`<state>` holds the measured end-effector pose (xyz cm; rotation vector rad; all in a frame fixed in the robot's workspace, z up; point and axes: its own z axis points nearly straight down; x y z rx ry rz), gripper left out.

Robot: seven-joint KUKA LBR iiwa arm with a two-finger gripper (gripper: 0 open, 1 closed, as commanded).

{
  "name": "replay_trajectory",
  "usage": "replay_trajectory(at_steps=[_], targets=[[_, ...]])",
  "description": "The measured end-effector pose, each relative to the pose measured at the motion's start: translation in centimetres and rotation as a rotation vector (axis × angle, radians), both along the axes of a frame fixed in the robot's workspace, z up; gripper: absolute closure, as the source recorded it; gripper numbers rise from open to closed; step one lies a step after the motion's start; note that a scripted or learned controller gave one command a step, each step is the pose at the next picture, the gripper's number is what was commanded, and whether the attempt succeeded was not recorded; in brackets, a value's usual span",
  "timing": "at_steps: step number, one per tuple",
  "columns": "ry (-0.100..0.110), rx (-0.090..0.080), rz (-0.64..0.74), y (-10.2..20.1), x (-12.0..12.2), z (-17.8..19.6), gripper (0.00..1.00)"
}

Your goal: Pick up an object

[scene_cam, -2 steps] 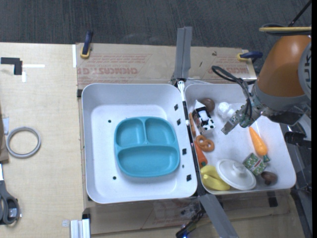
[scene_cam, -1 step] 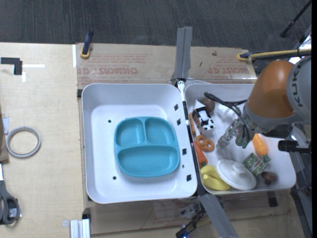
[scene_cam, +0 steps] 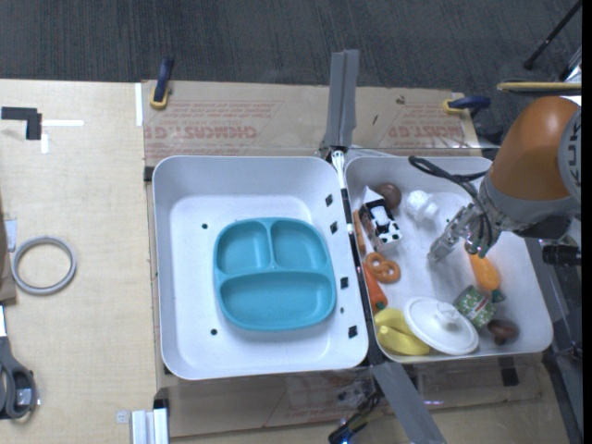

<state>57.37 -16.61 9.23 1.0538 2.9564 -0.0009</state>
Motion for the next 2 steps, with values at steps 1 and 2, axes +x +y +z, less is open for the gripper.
replay_trajectory(at_steps=[1, 2], targets=[[0.0, 0.0, 0.001, 0.0, 0.0, 0.0, 0.0], [-0.001, -0.001, 0.001, -2.6, -6.3, 0.1, 0.0]])
